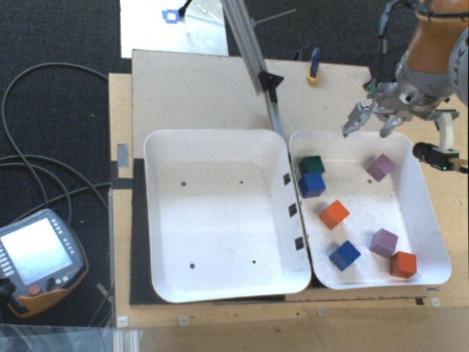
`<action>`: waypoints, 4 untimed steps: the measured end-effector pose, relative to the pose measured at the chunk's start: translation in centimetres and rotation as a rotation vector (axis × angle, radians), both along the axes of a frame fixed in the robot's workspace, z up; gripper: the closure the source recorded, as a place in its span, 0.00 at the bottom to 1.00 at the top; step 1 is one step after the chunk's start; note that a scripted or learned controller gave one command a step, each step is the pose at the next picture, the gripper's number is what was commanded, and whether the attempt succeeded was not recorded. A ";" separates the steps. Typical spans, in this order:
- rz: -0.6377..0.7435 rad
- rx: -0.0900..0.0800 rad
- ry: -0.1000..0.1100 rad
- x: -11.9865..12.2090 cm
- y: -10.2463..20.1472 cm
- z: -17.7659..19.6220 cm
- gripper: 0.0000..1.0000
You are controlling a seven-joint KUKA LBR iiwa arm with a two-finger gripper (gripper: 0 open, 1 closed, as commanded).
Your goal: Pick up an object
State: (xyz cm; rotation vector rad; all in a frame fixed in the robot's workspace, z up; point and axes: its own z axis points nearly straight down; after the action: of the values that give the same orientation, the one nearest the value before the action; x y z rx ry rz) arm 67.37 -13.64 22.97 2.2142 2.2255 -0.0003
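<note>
A pendant (37,262) lay at eight o'clock on dark carpet (51,35), its cable (44,123) looping toward ten. A pole (249,46) slanted at twelve, a blue-yellow clamp (314,68) near one.

Two bins sit side by side on the tabletop (205,86). The right bin (432,226) holds seven blocks (334,214) scattered inside it, two of them touching near its left wall. The left bin (220,211) lies just left of the right bin. The gripper (371,124) hangs over the right bin's far edge.
</note>
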 end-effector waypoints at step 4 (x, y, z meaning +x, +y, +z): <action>0.003 0.000 -0.020 -8.5 4.1 -12.7 0.00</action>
State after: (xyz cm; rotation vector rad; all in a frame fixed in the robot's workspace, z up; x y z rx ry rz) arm 58.90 -9.49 10.27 2.2007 2.2184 0.0216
